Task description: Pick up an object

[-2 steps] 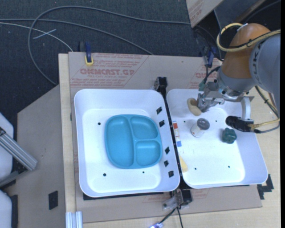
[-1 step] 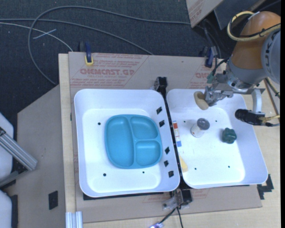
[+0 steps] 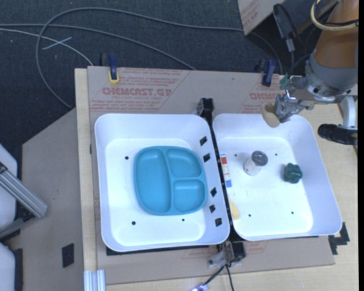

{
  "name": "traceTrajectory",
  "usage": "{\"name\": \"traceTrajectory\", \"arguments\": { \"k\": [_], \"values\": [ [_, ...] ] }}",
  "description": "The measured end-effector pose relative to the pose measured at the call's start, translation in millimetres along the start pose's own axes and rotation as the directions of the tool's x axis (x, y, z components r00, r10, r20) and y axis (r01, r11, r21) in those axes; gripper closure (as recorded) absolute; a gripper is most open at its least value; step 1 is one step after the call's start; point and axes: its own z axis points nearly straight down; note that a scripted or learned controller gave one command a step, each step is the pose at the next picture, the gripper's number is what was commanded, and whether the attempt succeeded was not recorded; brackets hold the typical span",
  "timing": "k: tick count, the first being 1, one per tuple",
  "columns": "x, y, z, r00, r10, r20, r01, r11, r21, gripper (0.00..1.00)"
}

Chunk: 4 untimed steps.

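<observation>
My gripper (image 3: 278, 113) hangs over the back rim of the right bin (image 3: 318, 221). A small tan rounded object (image 3: 271, 117) sits at its fingertips, and the fingers look shut on it. In the right bin, a small cylinder with a grey lid (image 3: 256, 161) lies near the middle. A dark green lump (image 3: 292, 173) lies to its right. A tiny yellow piece (image 3: 235, 212) rests by the bin's left wall. The left bin (image 3: 114, 227) holds a teal divided plate (image 3: 169, 180).
Black clips (image 3: 206, 105) line the seam between the two bins. Clamps (image 3: 113, 71) hold the cardboard base at the back. Cables (image 3: 68, 40) run across the dark floor behind. A cardboard box (image 3: 256, 14) stands at the back right.
</observation>
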Motion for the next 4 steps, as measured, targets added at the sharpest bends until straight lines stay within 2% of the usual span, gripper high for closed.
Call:
{"name": "traceTrajectory", "arguments": {
  "k": [1,2,4],
  "values": [
    [-0.1,1.2,-25.9,1.0,-0.001,-0.001,0.001,1.0,0.004,1.0],
    [49.1,9.6,-26.3,1.0,-0.006,-0.003,0.006,1.0,0.006,1.0],
    [143.7,24.9,3.7,1.0,-0.005,-0.004,0.005,1.0,0.01,1.0]
  ]
}}
